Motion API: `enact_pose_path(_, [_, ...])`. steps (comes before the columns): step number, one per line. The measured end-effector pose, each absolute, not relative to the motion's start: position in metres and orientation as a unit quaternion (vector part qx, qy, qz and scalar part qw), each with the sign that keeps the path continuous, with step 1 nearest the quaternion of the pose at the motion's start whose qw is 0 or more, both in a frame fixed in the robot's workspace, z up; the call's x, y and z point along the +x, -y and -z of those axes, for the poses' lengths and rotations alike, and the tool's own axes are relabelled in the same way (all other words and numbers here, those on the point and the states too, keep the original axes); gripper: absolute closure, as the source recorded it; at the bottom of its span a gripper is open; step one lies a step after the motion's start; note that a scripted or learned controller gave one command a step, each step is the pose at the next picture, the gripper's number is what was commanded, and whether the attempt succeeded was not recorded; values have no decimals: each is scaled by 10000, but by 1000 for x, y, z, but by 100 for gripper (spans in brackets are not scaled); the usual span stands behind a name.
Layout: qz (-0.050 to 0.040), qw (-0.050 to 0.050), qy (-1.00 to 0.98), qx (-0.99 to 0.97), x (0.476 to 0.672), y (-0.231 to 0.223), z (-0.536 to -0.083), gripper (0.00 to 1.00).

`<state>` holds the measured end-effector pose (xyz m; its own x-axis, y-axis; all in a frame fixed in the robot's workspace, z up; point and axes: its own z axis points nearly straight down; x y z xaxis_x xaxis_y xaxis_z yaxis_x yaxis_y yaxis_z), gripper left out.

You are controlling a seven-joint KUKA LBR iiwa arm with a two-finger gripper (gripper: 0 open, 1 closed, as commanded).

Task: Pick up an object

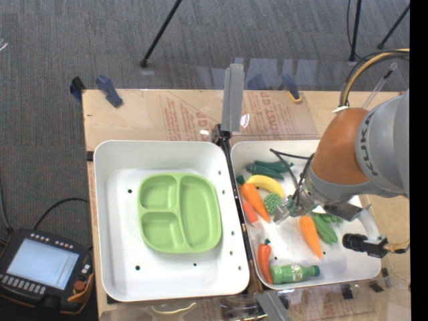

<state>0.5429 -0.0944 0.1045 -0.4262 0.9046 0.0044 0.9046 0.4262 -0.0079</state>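
Note:
The right bin (348, 267) holds several toy foods. A yellow banana (264, 181) lies beside an orange carrot (255, 200), with a small green piece (272, 201) between them. A second carrot (309, 235) and a green pea pod (326, 226) lie further right. A green bottle (295, 272) lies on its side at the front, next to a small orange-red pepper (265, 259). Dark green beans (269, 168) sit at the back. My gripper (285, 210) is low in this bin, just right of the small green piece and below the banana's tip.
The left bin (117, 179) holds a light green divided plate (179, 212). The arm's orange band (341, 156) hangs over the right bin's back half. A teach pendant (43, 266) lies on the floor at the lower left. A grey post (233, 99) stands behind the bins.

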Motion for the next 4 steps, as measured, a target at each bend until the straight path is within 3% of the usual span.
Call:
enact_pose_path(1, [-24, 44, 8447, -5352, 543, 94, -104, 0])
enact_pose_path(2, [-15, 19, 8414, -5405, 579, 95, -86, 0])
enact_pose_path(3, [-24, 24, 8434, -5373, 579, 94, -96, 100])
enact_pose_path(4, [28, -46, 8344, -5511, 640, 25, -251, 100])
